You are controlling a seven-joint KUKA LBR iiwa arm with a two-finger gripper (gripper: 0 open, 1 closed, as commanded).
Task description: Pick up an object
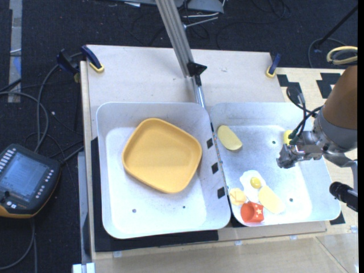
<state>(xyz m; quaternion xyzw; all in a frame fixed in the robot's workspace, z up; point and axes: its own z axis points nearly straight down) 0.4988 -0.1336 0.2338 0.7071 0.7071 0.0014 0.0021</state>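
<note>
Arm [341, 110] is cut off at the right edge; only the orange band, grey wrist and gripper are in frame. Gripper [286, 158] is a dark blob over the right bin [318, 209]. Cannot tell how it is set, too dark and too small to resolve. Nothing visible in its grasp.

Pose: arm comes in from the right, wrist angled down and toward the left, gripper tip over bare floor in the middle-right of the right bin. Black cables loop from the wrist up toward the bench's far right corner.

Objects in the right bin: a pale yellow rounded piece [230, 137] near the far left corner, just beside the divider between bins. At the near edge, a cluster: fried-egg toy [253, 182], white with yellow yolk; a pale yellow oblong piece [271, 199] touching it on the right; a small yellow chunk [237, 196] on its left; a red piece [251, 211] nearest the rim. Exact shapes in the cluster are hard to make out, they overlap. Gripper is well apart from the rounded piece and near, but not touching, the cluster.

Left bin [114, 209]: one yellow square plate [162, 154], lying flat, rotated slightly.

A slanted metal pole [176, 30] crosses the bench's far side. Handheld pendant [25, 178] on the floor at left.
</note>
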